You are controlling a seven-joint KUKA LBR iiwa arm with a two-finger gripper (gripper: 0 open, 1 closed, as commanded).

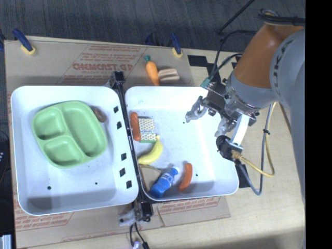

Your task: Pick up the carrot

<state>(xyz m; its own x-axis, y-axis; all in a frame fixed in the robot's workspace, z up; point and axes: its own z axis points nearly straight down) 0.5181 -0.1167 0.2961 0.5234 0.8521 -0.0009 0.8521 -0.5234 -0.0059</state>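
Task basically not started: carrot (151, 71) not picked, it lies outside both bins on the cardboard sheet (104, 61) behind the right bin (171, 95), just past its far rim, touching or just beside a tan block-like thing (168, 75). Gripper (196, 111) hangs over the upper right part of the right bin, well apart from the carrot, fingers spread a little with nothing between them. Carrot looks like a small orange toy, tapered body with a green stub at the far end, lying roughly along the view's vertical, slightly tilted. My read: whole approach, descent, grasp and lift are left, and the arm has to clear the bin's far rim to get there. Distractors to watch: an orange-red sausage-like piece (135, 126) near the divider and another (185, 176) by the blue bottle (165, 182), plus a banana (151, 153), all in the right bin. Green divided plate (70, 133) sits in the left bin (31, 191), irrelevant
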